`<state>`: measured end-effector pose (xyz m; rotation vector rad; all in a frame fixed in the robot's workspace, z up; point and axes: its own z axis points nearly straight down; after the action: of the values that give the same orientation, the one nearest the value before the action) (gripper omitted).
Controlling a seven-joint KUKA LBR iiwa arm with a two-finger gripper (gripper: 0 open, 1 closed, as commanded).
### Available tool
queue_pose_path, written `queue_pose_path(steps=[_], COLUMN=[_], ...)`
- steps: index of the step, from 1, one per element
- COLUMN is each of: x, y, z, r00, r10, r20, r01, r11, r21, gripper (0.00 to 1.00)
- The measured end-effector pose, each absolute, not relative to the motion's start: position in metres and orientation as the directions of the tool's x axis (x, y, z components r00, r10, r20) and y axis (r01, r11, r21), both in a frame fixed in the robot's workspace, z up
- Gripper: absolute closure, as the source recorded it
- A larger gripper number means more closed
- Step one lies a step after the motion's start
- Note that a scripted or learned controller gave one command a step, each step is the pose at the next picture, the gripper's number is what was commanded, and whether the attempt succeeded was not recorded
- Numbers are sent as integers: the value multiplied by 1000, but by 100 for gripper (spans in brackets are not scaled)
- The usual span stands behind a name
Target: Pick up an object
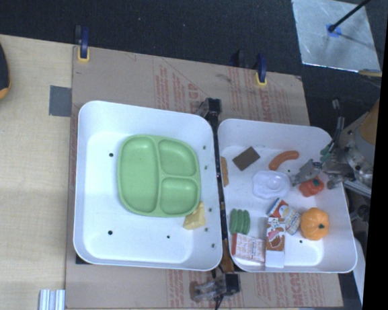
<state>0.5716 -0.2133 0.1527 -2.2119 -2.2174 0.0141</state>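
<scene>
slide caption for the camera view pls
Gripper low over right bin near red toy; green tray in left bin.

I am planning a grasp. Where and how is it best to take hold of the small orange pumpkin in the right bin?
Probably grip the pumpkin across its round body from straight above, fingers either side of the stem. It sits upright; snack packets lie close on its left.

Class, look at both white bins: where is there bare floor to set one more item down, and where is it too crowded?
Left bin: bare floor left of the green divided plate and along the near wall below it. Right bin: crowded, with the sausage, the pumpkin, the packets and the claw; small bare patches remain in its corners.
</scene>
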Motion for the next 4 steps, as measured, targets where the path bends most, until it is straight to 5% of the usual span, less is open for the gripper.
queue_pose_path(steps=[1,2,3,4], x=[513,604,543,626], y=[-202,-212,-211,-212], z=[93,215,90,170], r00=[-1,-8,0,-8], r10=[1000,1000,1000,1000], r20=[2,-7,2,-4], r01=[1000,1000,1000,1000], r11=[1,8,0,8], r21=[1,16,-4,10], gripper=[0,0,0,0])
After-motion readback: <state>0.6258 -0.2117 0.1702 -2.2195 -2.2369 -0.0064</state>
